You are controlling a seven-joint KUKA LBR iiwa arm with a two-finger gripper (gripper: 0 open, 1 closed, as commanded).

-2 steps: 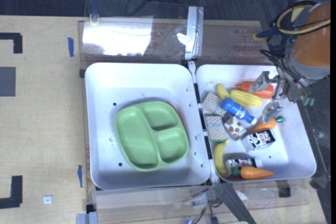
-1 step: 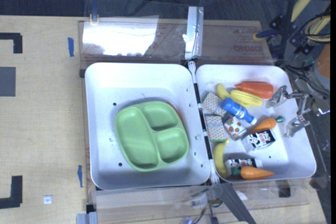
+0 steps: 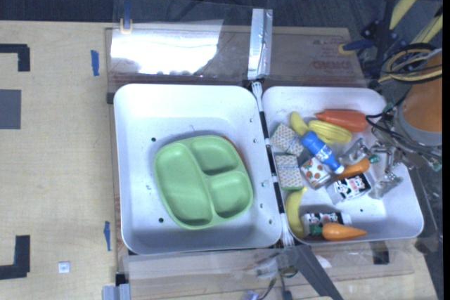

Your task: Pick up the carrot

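The right-hand bin [image 3: 404, 218] served as the landmark: everything that mattered sat inside it or hung over its right rim. The carrot [image 3: 342, 232] lay along the bin's near wall, pointing its tip toward the right, with a small dark-and-white packet [image 3: 318, 218] touching its blunt end and a yellow banana [image 3: 294, 210] curving just beyond that, against the bin's left wall. A second orange piece [image 3: 342, 118], longer and redder, rested at the bin's far side beside a corn cob [image 3: 329, 131], and a smaller orange item [image 3: 355, 168] sat near the bin's middle, close to a blue bottle [image 3: 320, 150]. Which of these the program counted as the carrot was a judgement; the one at the near wall looked most like it.

The hand [image 3: 380, 165] hovered at the bin's right side, metal parts and cables crowding it, the orange-banded arm [image 3: 427, 112] above. Whether its fingers stood apart or together could not be made out. Nothing could be seen held in it.

The step in hand seemed to be the approach, with no grasp yet made. The next move probably called for travelling toward the bin's near wall, lining the hand across the carrot's length, and descending without catching the wall or nudging the packet. The closeness of the wall looked the chief risk.

The left bin [image 3: 133, 151] beside it held a green divided plate [image 3: 204, 180].
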